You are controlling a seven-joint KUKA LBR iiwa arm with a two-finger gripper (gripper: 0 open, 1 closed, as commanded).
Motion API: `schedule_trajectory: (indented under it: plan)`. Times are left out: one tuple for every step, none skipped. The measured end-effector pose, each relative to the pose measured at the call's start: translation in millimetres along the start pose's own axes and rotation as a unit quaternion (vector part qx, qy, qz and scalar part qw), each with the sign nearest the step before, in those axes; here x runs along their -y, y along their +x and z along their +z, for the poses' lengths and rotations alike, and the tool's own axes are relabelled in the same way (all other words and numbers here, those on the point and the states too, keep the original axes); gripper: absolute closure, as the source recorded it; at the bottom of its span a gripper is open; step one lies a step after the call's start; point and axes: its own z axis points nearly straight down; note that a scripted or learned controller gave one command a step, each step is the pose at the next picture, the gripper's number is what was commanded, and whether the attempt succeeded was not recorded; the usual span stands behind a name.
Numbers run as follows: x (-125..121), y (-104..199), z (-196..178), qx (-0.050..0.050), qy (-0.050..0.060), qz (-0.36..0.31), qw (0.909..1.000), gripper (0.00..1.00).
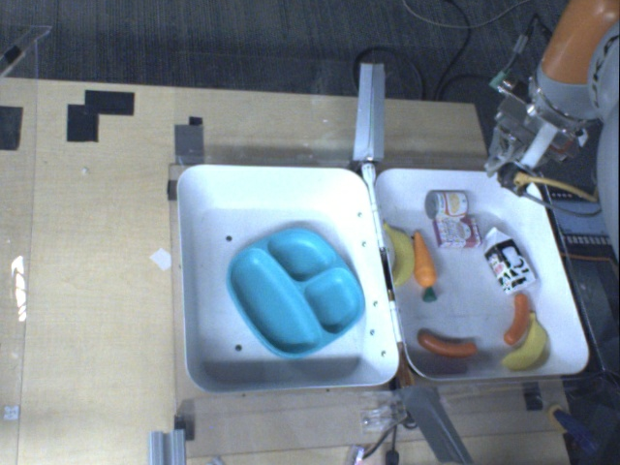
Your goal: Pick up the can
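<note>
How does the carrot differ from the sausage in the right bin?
The carrot is bright orange with a green end; the sausage is darker, reddish-brown. The carrot tapers, while the sausage is evenly thick with rounded ends. The carrot lies lengthwise up the bin near the divider; the sausage lies crosswise near the front edge. Both lie flat in the right bin, apart from the gripper.

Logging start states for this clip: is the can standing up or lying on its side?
Lying on its side. The can in the right bin shows its round end and its labelled side facing upward.
</note>
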Motion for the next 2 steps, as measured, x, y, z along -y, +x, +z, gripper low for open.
schedule_trajectory:
  plan:
    - [26.5,22.6,-44.8,0.001,0.001,0.119,0.9929,1.00]
    - [1.8,-15.3,-73.4,0.001,0.001,0.125,0.9922,1.00]
